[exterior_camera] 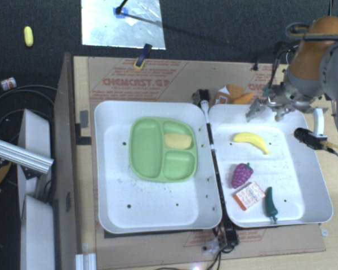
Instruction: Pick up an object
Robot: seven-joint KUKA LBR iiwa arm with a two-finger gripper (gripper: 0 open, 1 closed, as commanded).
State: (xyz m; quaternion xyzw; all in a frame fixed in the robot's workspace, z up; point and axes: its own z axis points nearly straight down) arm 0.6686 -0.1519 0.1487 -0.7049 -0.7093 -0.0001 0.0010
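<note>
Hovering over the far edge of the right bin (304,167), our gripper (268,109) carries nothing we can see, its fingers spread a little and pointing down near the rim. Just beside it, toward us, lies the yellow banana (251,140), the nearest candidate. We judge it a light, hard plastic toy: smooth, curved and apt to roll or slip, so we would close across its thick middle, jaws set square to its length. Further out sit the purple grape bunch (241,174), bumpy and probably easier to grip, then a small red-and-white packet (249,196), flat and hard to get under, touching or nearly touching a dark green pepper (270,202). In the left bin (115,207) a green divided plate (155,151) holds a pale yellow piece (178,142).
</note>
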